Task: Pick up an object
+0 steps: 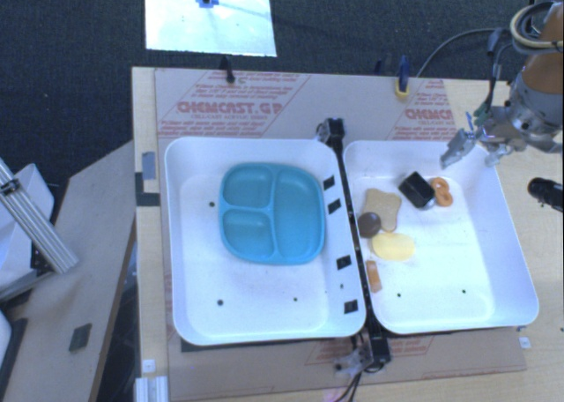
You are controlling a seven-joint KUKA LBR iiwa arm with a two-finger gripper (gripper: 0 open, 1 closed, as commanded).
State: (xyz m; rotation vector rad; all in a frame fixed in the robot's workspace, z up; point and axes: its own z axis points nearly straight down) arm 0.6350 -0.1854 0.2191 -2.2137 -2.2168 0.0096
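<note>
Right bin [493,303], upper-middle: cluster of small objects.
- Black block [415,189], tilted, touching orange ring [440,191] on its right.
- Tan piece [382,205], just left of the block, flat.
- Brown disc [368,224], at the tan piece's lower left edge, touching it.
- Yellow oval [393,247], just below the disc and tan piece.
- Small orange stick [374,276], below the oval, close to the divider, apart from the rest.

Gripper [478,146]: above the right bin's far right rim, up and right of the block and ring, well apart from both. Two fingers spread, open, nothing between them. Grey arm [538,92] behind it, entering from the right, cable looped over the top.

Left bin [189,294]: blue sectioned plate [270,212], flat, near centre.

Beneath both bins: clear sheet [264,100] with red lettering on bench [106,215]. Beyond the bench: white square panel [209,5] on dark floor.
</note>
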